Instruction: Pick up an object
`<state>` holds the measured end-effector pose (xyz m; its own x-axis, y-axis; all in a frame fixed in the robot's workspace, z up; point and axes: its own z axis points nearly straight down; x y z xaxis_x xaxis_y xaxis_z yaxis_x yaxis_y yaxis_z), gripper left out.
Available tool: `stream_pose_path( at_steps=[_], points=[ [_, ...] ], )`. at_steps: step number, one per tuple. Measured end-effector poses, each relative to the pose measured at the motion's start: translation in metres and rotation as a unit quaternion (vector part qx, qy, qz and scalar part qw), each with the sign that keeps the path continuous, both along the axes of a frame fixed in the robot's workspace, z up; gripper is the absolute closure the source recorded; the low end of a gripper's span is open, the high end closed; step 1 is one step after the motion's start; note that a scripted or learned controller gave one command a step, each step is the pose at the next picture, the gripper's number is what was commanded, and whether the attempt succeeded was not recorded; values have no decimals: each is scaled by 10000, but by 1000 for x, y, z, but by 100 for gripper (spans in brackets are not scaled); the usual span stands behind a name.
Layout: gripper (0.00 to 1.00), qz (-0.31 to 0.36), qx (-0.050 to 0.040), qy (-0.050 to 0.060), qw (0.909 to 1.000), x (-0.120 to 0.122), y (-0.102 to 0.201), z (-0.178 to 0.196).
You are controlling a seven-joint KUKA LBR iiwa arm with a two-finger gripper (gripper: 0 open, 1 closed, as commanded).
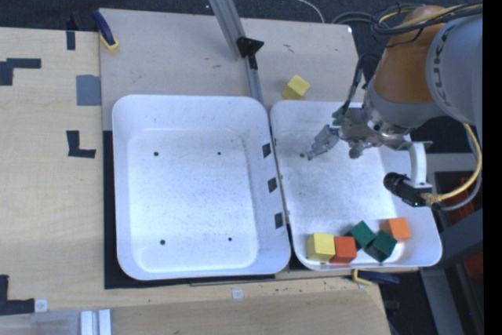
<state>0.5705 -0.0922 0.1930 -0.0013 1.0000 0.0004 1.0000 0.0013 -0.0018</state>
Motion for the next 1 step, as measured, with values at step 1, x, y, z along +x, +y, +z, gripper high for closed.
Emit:
stream_pose_path(
  at_steps=[1],
  points=[
    [0,5,-7,21,10000,31,-1,-105]
  ],
)
